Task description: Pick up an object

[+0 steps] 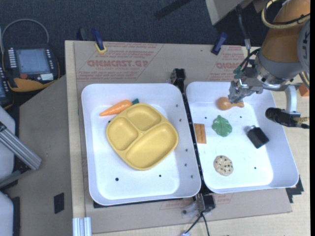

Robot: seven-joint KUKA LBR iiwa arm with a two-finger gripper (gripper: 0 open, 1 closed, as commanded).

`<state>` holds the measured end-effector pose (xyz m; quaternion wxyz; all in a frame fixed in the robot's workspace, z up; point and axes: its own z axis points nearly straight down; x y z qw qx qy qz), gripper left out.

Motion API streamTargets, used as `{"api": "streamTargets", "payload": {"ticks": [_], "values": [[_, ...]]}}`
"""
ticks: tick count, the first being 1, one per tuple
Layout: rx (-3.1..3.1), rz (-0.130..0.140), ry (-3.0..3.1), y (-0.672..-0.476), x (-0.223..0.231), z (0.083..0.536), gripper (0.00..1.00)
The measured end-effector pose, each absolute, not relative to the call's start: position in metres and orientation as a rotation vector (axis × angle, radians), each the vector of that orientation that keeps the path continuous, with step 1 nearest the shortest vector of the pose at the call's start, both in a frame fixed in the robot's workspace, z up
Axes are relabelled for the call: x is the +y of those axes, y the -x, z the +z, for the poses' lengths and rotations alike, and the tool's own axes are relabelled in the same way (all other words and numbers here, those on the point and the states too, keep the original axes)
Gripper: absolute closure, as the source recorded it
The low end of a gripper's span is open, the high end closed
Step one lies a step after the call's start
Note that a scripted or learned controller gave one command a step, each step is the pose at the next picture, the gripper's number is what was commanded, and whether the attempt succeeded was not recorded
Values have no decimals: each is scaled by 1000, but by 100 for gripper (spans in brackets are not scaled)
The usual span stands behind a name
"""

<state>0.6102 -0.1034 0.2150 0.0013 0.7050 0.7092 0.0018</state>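
- The claw (237,98) hangs over the right bin (275,178), toward its 11 o'clock corner, tips touching or just above a small orange-brown object (223,103); whether it grips it, I cannot tell.
- Below, toward 6 o'clock: a green leafy piece (222,126), then a speckled cookie (223,164).
- A black block (257,135) lies at 3 o'clock of the green piece.
- In the left bin (98,181), a carrot (114,107) touches the yellow divided plate (141,135) at its 11 o'clock.

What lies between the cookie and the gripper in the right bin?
In the camera view, the green broccoli-like piece lies between the cookie and the gripper.
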Motion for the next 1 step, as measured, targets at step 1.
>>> {"api": "streamTargets", "payload": {"ticks": [1], "values": [[2228,0,-2217,-614,-57,211,100]]}}
